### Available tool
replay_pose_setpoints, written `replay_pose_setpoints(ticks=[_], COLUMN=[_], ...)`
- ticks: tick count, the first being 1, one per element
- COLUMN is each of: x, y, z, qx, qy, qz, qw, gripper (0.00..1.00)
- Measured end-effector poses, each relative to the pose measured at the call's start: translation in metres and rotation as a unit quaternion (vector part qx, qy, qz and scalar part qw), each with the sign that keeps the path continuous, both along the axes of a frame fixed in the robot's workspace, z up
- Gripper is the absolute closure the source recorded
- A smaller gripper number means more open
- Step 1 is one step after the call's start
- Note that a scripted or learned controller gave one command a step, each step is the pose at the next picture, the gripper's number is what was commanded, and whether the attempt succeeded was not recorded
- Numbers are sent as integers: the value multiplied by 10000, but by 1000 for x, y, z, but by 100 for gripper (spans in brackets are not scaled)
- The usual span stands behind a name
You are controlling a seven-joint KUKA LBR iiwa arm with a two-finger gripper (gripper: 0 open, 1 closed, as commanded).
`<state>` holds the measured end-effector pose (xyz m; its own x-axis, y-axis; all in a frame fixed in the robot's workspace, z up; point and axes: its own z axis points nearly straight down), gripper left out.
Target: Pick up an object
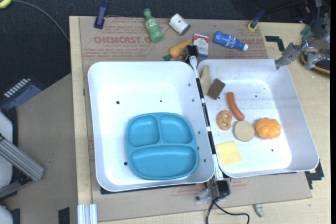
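The right bin (pixel 294 113) holds several toy foods: a brown block (pixel 216 88), a tan piece (pixel 206 77), a red sausage (pixel 235 106), a pretzel (pixel 224 120), a round cracker (pixel 243 131), an orange pumpkin (pixel 268 128) and a yellow cheese square (pixel 229 153). A blue divided plate (pixel 161 145) lies in the left bin (pixel 105 92). My gripper (pixel 287 55) sits at the far right, just past the right bin's back corner, above the bench and apart from all the foods. Its upper part is cut off by the frame edge.
Behind the bins on the bench lie a green bottle (pixel 153 25), a white can (pixel 179 23), a blue bottle (pixel 230 40), a small carton (pixel 200 44) and a carrot (pixel 178 50). Blue clips (pixel 100 14) stand at the board's back edge.
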<state>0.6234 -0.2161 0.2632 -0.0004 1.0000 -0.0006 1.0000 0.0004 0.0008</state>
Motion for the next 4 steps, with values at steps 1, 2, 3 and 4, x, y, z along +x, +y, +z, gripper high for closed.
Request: replay_pose_setpoints(ticks=[1, 2, 3, 4], x=[-51, -76, -60, -59], y=[49, 116, 115, 116], z=[-142, -176, -177, -167], qx=[9, 8, 0, 2], qy=[21, -14, -15, -27], qz=[-1, 0, -6, -5], qw=[10000, 10000, 10000, 10000], gripper=[0, 0, 0, 100])
